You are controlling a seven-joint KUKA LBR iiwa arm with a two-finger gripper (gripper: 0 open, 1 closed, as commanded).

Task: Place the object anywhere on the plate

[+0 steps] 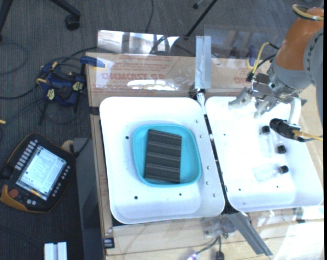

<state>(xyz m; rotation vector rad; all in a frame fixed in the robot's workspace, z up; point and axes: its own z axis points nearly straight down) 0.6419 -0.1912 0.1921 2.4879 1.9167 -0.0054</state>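
Blue plate (191,155) sits in the mid of the left white bin (120,194), near the centre of the frame; a dark grey block w/ ridges (163,155) lies flat on the plate, well inside its rim, long side running up & down the pic; that block is the thing to be placed & it is on the plate now. The right white bin (244,167) sits just beside the left one, edges touching; some small clear & black bits lie on its right side, too small to tell what they are. The grey arm w/ an orange band (301,34) comes in from the upper right; its gripper (263,99) hangs over the top part of the right bin, well apart from the plate; can't tell if the gripper is spread or pressed together, too blurry. A handheld screen pad (36,172) lies on the floor at lower left; blue clamps (63,83) lie at upper left.
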